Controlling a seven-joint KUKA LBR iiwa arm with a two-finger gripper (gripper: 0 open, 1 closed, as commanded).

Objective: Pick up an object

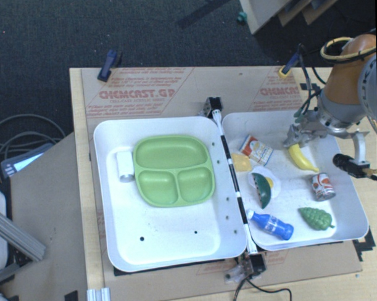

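All the small stuff is dumped loose in the right bin (pixel 358 224), so there's plenty to grab, and the gripper (pixel 301 136) is down right over the top end of the banana (pixel 302 158). Can't tell how wide it's set or if it's pinching anything.

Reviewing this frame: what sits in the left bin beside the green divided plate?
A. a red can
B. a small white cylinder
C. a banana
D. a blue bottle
B: a small white cylinder lies against the left side of the green divided plate in the left bin, while the banana, blue bottle and red can are all in the right bin.
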